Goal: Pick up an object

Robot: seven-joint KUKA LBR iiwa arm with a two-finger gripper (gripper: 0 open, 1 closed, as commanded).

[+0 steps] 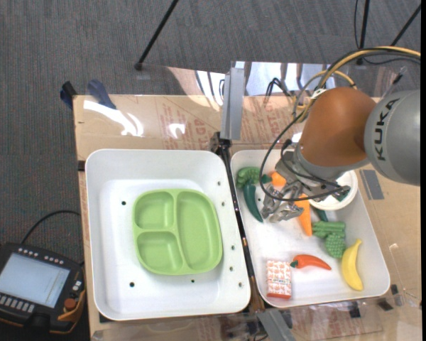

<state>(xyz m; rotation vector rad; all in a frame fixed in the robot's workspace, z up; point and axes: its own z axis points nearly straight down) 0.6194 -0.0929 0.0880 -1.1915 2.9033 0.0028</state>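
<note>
The tool hangs low over toy food in the right bin.

The arm is a thick, rounded grey casing with "KUKA" printed in dark capitals along its side. At about nine o'clock from that lettering sits a glossy orange-brown dome-shaped band. Thin black and yellow cables arc over it toward twelve o'clock. Below, toward seven o'clock, the gripper is bare metallic grey, with dark linkage bars.

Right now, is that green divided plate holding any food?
Empty: the green divided plate shows three bare compartments in the left white bin.
</note>
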